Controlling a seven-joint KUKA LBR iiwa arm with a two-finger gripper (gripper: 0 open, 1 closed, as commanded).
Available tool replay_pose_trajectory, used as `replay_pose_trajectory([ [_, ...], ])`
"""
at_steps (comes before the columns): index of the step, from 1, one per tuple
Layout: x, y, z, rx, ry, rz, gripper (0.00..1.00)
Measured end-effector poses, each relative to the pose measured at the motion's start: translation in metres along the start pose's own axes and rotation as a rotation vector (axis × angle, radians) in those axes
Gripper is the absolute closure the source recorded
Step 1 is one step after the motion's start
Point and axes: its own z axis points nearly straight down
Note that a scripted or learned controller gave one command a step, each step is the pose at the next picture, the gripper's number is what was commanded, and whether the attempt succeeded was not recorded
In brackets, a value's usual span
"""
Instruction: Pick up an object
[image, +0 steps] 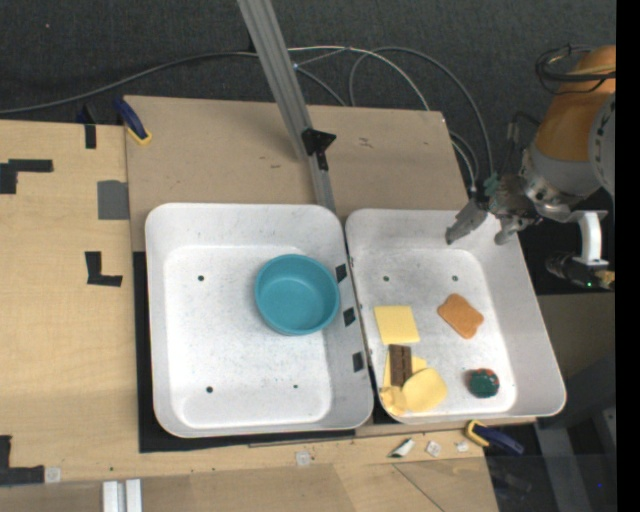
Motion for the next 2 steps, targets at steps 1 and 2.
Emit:
replay_pose_trajectory([
  [1,0.0,0.0,0.0,0.0,0.0,0.0,0.0],
  [2,0.007,-0.009,0.058,0.006,0.002,0.0,0.0],
])
